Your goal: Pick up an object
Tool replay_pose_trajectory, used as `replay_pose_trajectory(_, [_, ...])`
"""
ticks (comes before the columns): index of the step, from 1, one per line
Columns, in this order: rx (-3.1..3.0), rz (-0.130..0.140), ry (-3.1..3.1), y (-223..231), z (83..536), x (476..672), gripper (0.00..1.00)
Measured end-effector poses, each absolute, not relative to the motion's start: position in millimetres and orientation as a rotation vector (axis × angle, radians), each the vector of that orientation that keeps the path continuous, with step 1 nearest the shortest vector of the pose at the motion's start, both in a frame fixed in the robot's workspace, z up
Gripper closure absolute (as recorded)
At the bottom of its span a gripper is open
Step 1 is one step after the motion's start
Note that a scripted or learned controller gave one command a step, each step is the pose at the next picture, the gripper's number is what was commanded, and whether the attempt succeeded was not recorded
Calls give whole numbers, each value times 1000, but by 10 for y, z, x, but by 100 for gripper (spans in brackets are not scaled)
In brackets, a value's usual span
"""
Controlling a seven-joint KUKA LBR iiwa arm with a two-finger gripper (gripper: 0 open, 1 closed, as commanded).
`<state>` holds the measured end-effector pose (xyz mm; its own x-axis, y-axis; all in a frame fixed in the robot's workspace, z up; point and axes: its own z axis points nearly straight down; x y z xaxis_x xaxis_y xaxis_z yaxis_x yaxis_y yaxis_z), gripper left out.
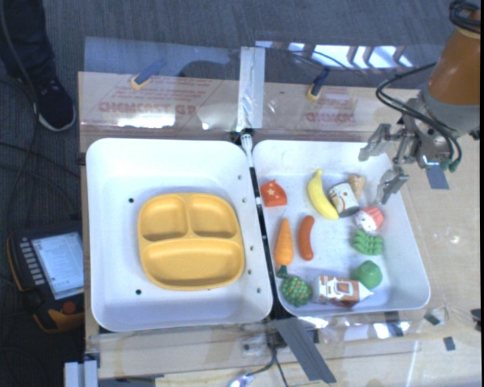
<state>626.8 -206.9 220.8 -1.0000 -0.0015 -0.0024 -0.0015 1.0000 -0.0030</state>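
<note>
With the gripper (pixel 385 161) being held open and empty over the right bin (pixel 415 264), the light, stiff toy banana (pixel 320 194) is being judged best pinched mid-length.

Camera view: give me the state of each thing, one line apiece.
gripper: open, above the right bin's upper right, holding nothing
yellow tray: upright in the left bin, compartments bare
banana: lying flat
carrot: lying flat
sausage: lying flat
milk carton: on its side
</note>
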Motion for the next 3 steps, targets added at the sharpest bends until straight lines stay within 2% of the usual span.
replay_pose_trajectory(1, [179, -3, 3129, -1660, 912, 6223, 0])
replay_pose_trajectory(3, [73, -10, 3125, -1034, 913, 6106, 0])
